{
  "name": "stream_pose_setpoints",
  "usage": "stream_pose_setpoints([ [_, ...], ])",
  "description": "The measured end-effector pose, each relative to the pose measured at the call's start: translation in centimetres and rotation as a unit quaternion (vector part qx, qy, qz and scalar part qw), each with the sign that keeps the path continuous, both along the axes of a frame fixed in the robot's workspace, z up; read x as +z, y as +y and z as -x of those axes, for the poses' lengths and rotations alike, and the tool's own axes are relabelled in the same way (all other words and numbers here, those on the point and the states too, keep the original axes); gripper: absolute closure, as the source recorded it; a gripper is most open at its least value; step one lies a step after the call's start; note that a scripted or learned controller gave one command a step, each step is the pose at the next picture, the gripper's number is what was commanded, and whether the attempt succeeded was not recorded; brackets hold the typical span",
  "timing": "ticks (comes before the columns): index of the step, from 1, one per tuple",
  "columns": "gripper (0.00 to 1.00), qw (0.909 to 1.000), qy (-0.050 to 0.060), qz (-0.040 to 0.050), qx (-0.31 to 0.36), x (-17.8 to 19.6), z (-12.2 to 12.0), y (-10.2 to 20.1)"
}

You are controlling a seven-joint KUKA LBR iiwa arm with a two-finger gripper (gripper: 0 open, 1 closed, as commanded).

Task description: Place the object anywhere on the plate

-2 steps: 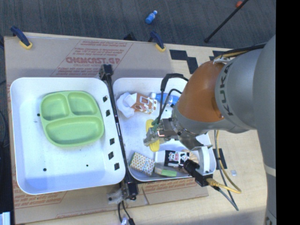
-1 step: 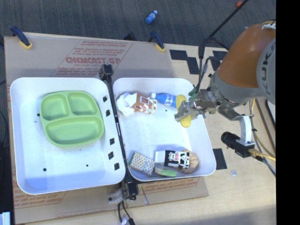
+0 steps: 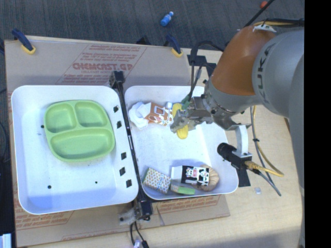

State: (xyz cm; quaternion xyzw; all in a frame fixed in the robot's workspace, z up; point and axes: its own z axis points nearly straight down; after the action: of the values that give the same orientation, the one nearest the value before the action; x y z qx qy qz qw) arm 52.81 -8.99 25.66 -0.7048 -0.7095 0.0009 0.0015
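A cardboard-covered bench (image 3: 103,61) is being shown from above, with 2 white bins set side by side. A green divided plate (image 3: 79,129) is lying in the left bin (image 3: 31,190). In the right bin's (image 3: 170,154) upper part, the gripper (image 3: 182,123) is being lowered over a yellow object (image 3: 182,133); whether its fingers are apart or together cannot be told. The arm (image 3: 253,66) is being reached in from the upper right of the frame.

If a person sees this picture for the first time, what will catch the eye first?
Likely the big grey arm with its orange band, reaching from the right over the right bin. Next, the bright green divided plate in the left bin. The tool sits low by a yellow object among small items.
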Motion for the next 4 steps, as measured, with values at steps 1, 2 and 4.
stream_pose_setpoints([
  [1,1.00,1.0000,0.000,0.0000,0.000,-16.6,4.3,-0.7],
  [2,1.00,1.0000,-0.002,0.0008,-0.001,-6.3,-1.2,-1.6],
  [4,0.00,1.0000,0.001,0.0002,-0.001,-12.9,5.3,-5.1],
])
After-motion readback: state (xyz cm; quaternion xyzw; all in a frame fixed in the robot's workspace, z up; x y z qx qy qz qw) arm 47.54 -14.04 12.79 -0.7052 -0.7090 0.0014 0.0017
